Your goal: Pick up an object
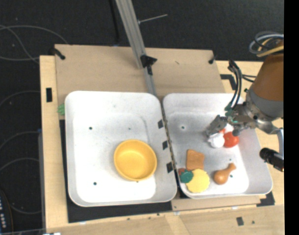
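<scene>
Reaching in from the right, the grey arm [267, 89] with its orange band hangs over the right bin [188, 111], and its gripper [222, 131] sits low above the bin floor, in the middle of that bin's right half. Whether anything is actually clamped in it cannot be told from this slanted view, nor how wide it stands: a small white lump [216, 141] and a red-orange ball [231, 139] lie right at its tip, touching or nearly touching it, but the metal parts hide the contact. Nearer the front of the same bin lies a cluster of small toys (all resting on the bin floor): a brown square piece [194, 159], a yellow round piece [198, 180] just in front of it, a small green piece [186, 176] against the yellow one's left side, and a tan drumstick-shaped piece [224, 174] off to the right. The left bin [90, 111] holds a yellow bowl [135, 159], upright, near its front right part. Both bins sit side by side on the wooden bench [115, 67], and a grey metal pole [132, 26] slants up from behind the seam between them.
</scene>
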You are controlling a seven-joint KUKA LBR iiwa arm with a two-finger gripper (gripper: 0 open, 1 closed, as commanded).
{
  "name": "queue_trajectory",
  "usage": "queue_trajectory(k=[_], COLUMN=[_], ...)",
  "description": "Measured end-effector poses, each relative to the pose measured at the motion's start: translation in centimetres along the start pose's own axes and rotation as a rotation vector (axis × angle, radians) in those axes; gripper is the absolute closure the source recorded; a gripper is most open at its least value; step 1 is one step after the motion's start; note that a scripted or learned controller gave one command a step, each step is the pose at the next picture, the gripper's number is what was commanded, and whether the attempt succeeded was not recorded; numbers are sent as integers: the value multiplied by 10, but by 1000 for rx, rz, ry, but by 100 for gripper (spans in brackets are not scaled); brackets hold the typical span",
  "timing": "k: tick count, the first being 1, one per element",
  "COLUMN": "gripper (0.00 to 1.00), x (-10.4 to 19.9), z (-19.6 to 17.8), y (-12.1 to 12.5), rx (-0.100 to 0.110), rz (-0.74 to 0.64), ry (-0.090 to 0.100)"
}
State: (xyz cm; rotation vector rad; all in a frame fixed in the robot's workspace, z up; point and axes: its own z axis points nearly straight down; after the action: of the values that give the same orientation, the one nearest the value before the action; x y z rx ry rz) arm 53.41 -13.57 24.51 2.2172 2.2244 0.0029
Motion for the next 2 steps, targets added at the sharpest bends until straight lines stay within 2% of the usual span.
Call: queue_trajectory(k=[1,2], gripper=[0,0], x=[0,7], z=[0,52], y=[0,5], rx=[0,1], rz=[1,6], ry=[0,-1])
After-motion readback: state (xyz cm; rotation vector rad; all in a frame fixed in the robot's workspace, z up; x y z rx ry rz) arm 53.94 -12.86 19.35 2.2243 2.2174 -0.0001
